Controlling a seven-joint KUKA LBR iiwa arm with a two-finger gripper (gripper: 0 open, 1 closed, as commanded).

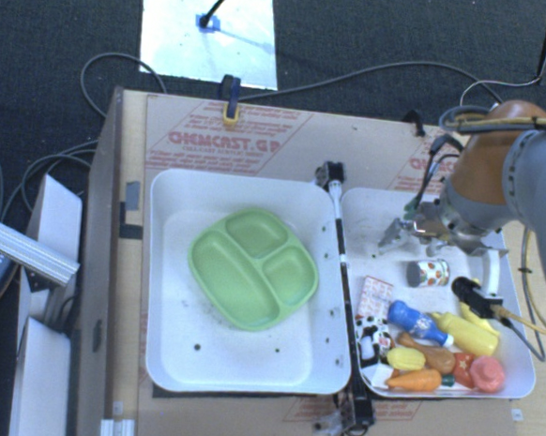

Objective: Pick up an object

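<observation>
Nothing's picked up yet: the gripper (pixel 396 234) hangs low in the right bin (pixel 368 206), fingers spread open and holding nothing. The toys (pixel 433 342) sit piled at the bin's near end, so the grab's still to do.

Fixed overhead, looking down at a slant on two shallow white plastic bins (pixel 256 190), whole bench framed.
</observation>
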